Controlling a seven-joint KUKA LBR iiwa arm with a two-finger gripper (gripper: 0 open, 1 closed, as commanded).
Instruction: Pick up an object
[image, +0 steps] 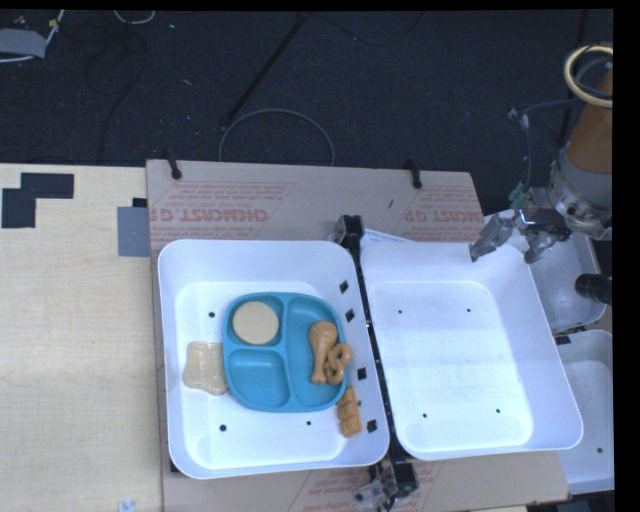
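Fingers of the gripper (512, 240) are spread wide and hold nothing, poised over the far right corner of the right bin (560, 400). Graspable objects are gathered in the left bin (200, 262): a blue tray (262, 382) (three-sectioned) carrying a round biscuit (255, 322) and a pretzel (327, 352), so a reach leftward is judged necessary.

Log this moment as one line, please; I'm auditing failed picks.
gripper: open, above right bin far edge, holding nothing | blue tray: left bin | pick: not started

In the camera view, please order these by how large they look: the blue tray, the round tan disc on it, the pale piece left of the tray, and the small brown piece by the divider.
1. blue tray
2. round tan disc and pale piece: look about alike, so unranked
3. small brown piece
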